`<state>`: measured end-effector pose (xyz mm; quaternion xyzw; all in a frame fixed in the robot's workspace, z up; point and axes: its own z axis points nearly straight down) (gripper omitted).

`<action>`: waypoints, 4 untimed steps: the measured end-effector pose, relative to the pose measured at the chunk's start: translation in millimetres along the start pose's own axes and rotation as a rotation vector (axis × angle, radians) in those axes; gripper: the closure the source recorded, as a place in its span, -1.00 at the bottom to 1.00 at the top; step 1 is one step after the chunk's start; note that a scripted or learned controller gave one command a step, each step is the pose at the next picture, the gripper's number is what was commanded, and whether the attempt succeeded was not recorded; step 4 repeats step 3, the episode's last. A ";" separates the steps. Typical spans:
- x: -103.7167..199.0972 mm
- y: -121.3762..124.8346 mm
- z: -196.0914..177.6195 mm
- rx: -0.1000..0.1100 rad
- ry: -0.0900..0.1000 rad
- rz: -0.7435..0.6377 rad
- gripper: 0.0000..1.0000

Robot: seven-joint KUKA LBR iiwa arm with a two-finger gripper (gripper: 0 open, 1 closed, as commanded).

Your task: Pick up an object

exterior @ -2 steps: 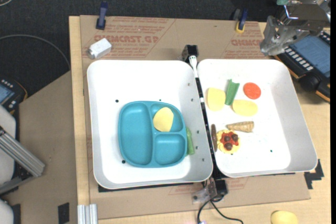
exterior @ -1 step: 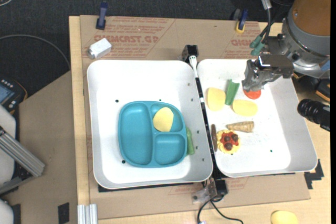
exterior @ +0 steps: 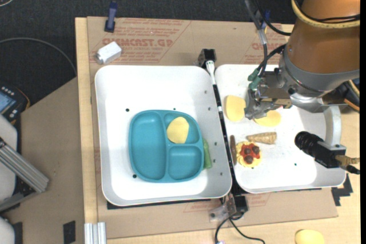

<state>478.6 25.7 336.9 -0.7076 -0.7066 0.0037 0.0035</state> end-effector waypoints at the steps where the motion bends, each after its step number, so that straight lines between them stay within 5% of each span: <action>1: 37.7 0.3 30.0 -0.004 0.001 -0.005 1.00; 2: 85.8 0.6 14.7 -0.012 0.002 -0.008 1.00; 3: 97.9 -0.1 -146.2 -0.030 0.006 -0.005 1.00; 4: 97.9 -0.1 -146.2 -0.030 0.006 -0.005 1.00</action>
